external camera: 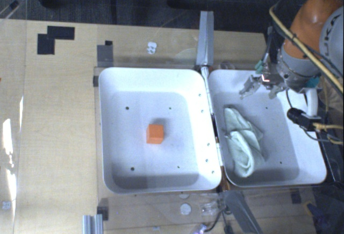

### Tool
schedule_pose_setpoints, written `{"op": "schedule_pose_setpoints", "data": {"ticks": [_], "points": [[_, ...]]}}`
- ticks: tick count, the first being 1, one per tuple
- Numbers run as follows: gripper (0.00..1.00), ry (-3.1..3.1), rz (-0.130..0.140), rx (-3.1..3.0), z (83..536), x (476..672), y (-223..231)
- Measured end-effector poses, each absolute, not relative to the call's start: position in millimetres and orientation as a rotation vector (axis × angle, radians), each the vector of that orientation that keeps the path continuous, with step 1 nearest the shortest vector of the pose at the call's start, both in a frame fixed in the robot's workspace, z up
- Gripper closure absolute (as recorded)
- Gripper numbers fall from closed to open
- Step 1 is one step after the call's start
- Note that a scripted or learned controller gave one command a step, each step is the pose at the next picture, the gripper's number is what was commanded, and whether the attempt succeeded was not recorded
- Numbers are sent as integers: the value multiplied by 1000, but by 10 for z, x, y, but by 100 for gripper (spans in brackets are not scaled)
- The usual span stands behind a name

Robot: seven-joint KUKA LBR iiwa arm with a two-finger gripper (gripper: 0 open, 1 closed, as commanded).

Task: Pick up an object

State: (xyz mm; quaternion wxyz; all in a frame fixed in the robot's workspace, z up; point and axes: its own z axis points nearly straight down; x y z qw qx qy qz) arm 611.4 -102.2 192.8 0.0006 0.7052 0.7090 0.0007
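The hand (258,83) hangs above the far end of the right bin (301,174), fingers spread wide and holding nothing, likely poised to drop onto the cloth (242,141) crumpled just nearer. A block (155,134) sits mid left bin (115,136).

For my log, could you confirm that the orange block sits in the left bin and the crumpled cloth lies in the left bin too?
Not quite: the camera view shows the crumpled cloth in the right bin. The orange block does sit in the left bin.
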Motion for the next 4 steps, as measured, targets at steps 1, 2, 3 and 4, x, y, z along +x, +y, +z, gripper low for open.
{"op": "schedule_pose_setpoints", "data": {"ticks": [1, 2, 3, 4], "points": [[0, 2323, 7, 2108, 963, 6136, -969], [100, 2321, 13, 2105, 1079, 6154, -956], [100, 2176, 6, 2259, 1865, 6642, -595], [100, 2294, 5, 2139, 1866, 6699, -711]]}}
